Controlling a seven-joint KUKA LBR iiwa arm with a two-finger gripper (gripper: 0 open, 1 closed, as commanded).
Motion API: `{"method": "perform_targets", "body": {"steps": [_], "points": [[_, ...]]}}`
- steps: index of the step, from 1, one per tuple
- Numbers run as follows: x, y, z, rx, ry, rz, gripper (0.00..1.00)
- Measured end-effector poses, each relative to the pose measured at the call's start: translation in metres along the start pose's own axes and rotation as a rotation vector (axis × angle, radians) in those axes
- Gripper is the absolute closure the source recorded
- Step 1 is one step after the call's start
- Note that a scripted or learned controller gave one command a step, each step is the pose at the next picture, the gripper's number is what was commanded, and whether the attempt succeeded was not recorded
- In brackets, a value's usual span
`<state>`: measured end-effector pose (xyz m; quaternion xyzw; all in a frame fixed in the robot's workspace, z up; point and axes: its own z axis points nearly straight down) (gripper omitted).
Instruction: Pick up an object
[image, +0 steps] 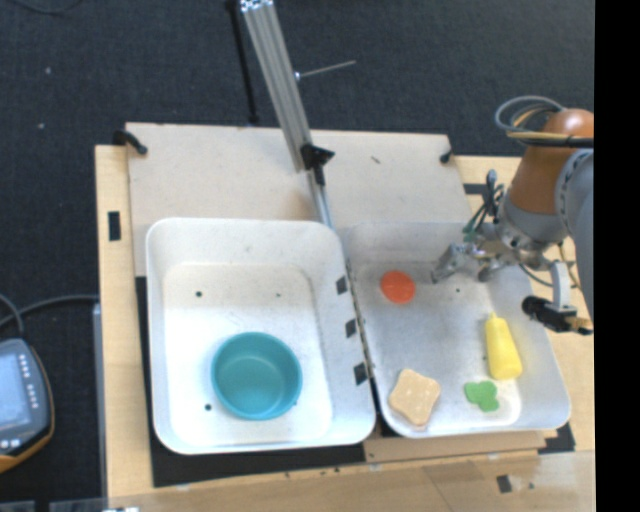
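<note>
My gripper (462, 262) hangs over the back part of the right bin (545, 410), reaching in from the right. An orange-red round object (398, 287) lies on the bin floor a short way to its left, apart from it. Along the right side of the bin lies a yellow elongated object (502, 347). A small green object (483, 395) and a tan, bread-like piece (414, 396) rest near the front edge. I see nothing held in the gripper.
The left bin (170, 240) holds a teal bowl (257, 375) at its front. A slanted metal pole (285, 95) rises behind the bins, ending near where the two bins meet. A grey device (20, 385) sits off the bench at far left.
</note>
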<state>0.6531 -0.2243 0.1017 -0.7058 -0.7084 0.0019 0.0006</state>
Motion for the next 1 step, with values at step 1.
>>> {"method": "perform_targets", "body": {"steps": [1], "points": [[-0.0016,0.0022,-0.0153,-0.008,-0.005,-0.003,1.0]]}}
